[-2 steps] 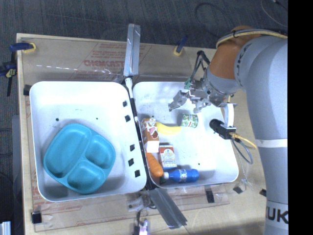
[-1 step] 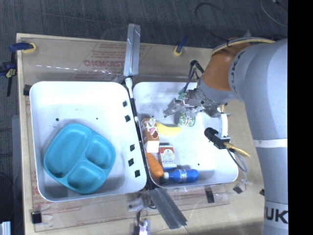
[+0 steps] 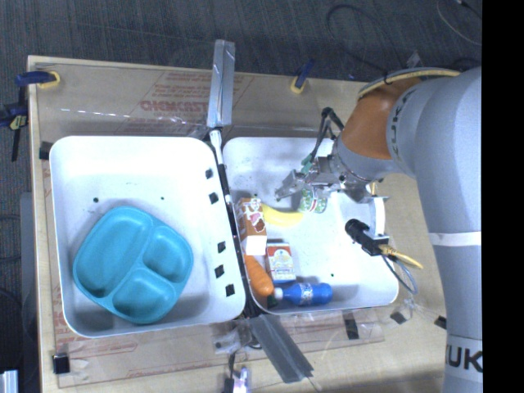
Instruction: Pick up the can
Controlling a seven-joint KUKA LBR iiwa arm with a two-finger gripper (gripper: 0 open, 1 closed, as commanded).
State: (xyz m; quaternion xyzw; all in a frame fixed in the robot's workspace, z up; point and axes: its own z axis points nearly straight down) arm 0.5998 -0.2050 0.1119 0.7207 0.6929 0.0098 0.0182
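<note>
Near edge of right bin (image 3: 385, 289): blue bottle (image 3: 304, 293), carrot (image 3: 259, 277), small carton (image 3: 280, 262) stacked against divider. Further in: banana (image 3: 282, 215). Left bin holds blue tray (image 3: 131, 260).

My claw (image 3: 309, 188) hangs over right bin's middle, green-labelled can (image 3: 314, 201) right at its tip. Can't tell claw opening or whether can sits between fingers. Judgement: approach done, grasp unconfirmed, lift not yet done.

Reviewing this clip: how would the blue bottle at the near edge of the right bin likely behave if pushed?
The blue bottle lies on its side, so it would probably roll. It looks like smooth plastic, likely slippery. The bin wall and carrot beside it may stop it quickly.
</note>
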